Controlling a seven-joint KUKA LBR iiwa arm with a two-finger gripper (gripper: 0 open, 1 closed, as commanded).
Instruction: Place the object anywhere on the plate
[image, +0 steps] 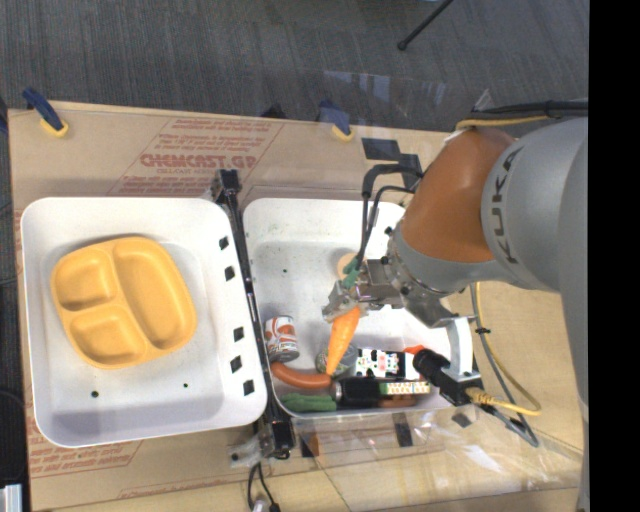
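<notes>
Right bin (290, 240): carrot (342, 340) (tilted) hangs just under pincer (345, 298).

A bulky grey arm (535, 200) with smooth, rounded casings is seen. A broad orange band (450, 205) is wrapped around it above the wrist, and dark letters, apparently part of the maker's name, are printed on the grey shell. Black cables are looped beside the wrist. A small metallic claw (352, 292) is fitted at the end, its details too blurred to be made out.
</notes>
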